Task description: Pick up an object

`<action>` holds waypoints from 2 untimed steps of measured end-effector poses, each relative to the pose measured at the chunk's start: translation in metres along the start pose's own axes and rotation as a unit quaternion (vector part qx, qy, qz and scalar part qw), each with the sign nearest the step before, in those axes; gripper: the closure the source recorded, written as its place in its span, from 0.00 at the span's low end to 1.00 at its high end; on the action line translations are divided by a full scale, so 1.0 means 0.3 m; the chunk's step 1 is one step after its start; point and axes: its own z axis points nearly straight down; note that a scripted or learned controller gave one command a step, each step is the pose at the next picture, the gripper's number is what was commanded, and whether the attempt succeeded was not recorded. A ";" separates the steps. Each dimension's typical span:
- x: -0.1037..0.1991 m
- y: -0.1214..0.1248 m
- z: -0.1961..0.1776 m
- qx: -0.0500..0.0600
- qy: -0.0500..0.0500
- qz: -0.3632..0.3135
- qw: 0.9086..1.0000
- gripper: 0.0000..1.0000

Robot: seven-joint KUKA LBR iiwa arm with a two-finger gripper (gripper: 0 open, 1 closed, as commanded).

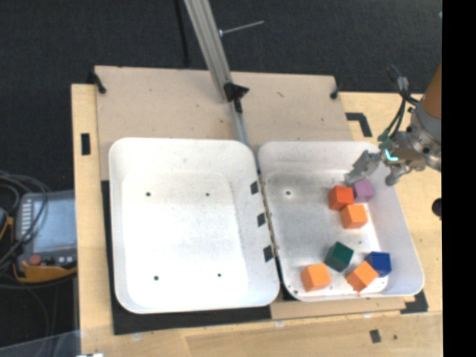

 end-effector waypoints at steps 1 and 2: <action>0.001 0.003 -0.008 -0.002 0.000 0.000 1.000 0.00; 0.024 -0.005 0.153 0.000 -0.002 0.003 1.000 0.00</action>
